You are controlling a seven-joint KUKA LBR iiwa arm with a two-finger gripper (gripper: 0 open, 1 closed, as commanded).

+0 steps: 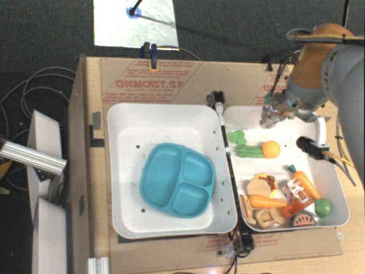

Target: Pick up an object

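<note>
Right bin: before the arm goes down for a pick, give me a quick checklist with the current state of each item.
1. Gripper positioned over the right bin: ok, near its far edge.
2. Gripper free of any object: cannot tell, the fingers are too small to read.
3. Target directly below the gripper: not ok, bare bin floor there; the orange ball and green toy lie nearer the camera.
4. Orange ball clear for a grasp: not ok, it touches the green toy.
5. Pile of toy food at the near end: not ok for a clean pick, items overlap.
6. Blue plate in the left bin: ok, apart from the arm.
</note>
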